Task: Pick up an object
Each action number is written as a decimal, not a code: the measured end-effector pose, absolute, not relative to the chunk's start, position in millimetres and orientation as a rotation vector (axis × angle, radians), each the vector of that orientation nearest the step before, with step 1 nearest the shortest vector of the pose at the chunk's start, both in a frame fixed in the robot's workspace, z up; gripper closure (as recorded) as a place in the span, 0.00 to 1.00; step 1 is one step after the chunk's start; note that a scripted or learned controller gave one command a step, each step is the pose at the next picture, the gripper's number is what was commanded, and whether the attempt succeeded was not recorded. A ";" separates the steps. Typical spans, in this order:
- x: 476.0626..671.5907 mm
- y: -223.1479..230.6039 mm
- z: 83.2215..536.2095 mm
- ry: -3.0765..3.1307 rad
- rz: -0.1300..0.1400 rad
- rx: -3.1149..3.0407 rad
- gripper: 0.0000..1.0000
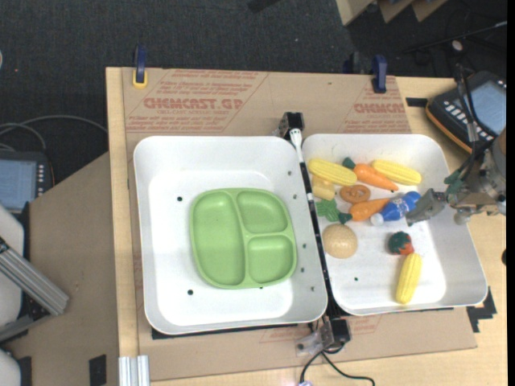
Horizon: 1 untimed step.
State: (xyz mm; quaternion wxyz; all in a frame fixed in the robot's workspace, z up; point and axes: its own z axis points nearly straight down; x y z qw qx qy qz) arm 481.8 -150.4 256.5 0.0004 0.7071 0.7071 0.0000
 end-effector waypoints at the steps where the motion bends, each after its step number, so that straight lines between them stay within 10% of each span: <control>1: 559.0 -125.2 79.6 2.229 0.002 2.220 0.00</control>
